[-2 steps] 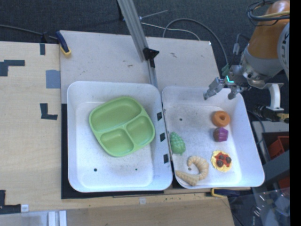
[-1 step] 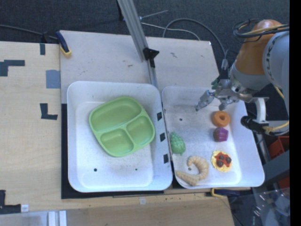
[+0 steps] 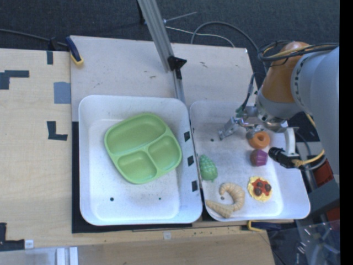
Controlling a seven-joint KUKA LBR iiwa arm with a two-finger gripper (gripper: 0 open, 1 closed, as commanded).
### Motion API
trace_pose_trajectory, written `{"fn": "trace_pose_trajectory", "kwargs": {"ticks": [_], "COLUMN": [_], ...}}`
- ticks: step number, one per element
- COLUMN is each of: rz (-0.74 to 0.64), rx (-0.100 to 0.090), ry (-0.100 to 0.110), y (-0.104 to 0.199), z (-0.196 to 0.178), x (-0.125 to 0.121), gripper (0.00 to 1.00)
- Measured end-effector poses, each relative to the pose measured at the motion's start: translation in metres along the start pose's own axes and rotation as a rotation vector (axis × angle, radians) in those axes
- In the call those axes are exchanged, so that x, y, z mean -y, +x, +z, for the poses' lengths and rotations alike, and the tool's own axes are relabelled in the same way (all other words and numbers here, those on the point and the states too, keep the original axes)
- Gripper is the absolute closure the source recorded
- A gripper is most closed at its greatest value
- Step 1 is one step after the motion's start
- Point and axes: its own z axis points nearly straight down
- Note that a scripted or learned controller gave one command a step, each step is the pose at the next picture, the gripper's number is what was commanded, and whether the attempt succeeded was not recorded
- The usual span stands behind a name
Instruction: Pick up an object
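- The gripper (image 3: 230,127) is seen low over the right bin (image 3: 220,110), its fingers (image 3: 225,132) spread apart and nothing held between them.
- The approach step is judged to be in hand; no object has yet been taken.
- An orange doughnut (image 3: 259,140) is placed just to the right of the fingers, with a purple toy (image 3: 258,158) below it.
- A short shift toward the doughnut, a descent and a closing of the fingers would be called for next.
- A green toy (image 3: 208,168), a croissant (image 3: 229,198) and a small pizza (image 3: 260,188) are scattered farther off, toward the bin's near edge.
- A green divided plate (image 3: 143,147) is set well away in the left bin (image 3: 94,203).
- The closeness of doughnut and purple toy is judged a possible hindrance.
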Motion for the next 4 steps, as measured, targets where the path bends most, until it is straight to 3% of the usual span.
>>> {"fn": "trace_pose_trajectory", "kwargs": {"ticks": [1, 2, 3, 4], "rz": [0.000, -0.001, 0.002, 0.000], "rx": [0.002, 0.001, 0.001, 0.002], "ry": [-0.005, -0.005, -0.011, -0.014], "y": [0.001, 0.002, -0.001, -0.002], "z": [0.022, 0.011, -0.044, -0.106], "x": [0.000, 0.000, 0.009, 0.003], "gripper": [0.00, 1.00, 1.00, 1.00]}}
